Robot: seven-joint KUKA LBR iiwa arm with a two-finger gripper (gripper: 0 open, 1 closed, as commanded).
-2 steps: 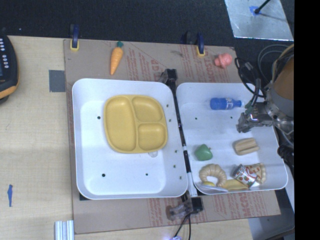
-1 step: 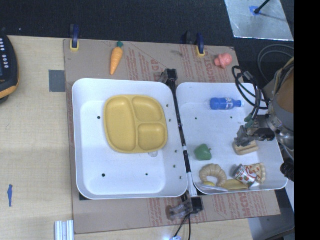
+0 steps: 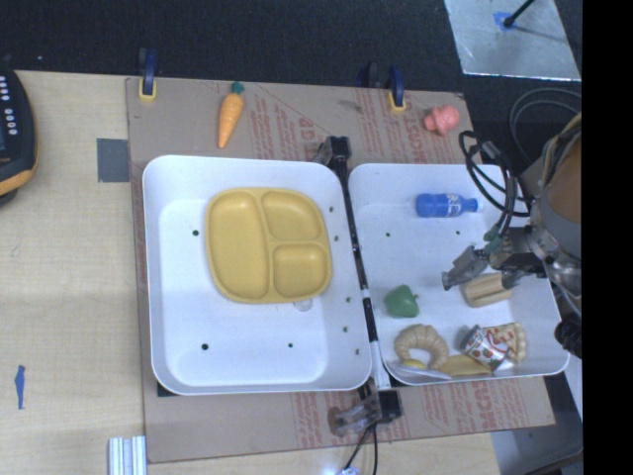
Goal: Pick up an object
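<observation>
We see a tan block in the right bin, touching the end effector; whether its fingers grip it we cannot tell. Beside it lie a green pepper and perhaps a croissant. The wooden desk meets dark floor; the arm is cut off.

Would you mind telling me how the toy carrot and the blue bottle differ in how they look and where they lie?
The carrot is orange with a green top; the blue bottle is blue with a white label. The carrot lies outside the bins on the brown board, pointing roughly up and down in the view, while the bottle lies inside the right bin, turned crosswise. Both lie flat on their sides, apart from the gripper.
</observation>
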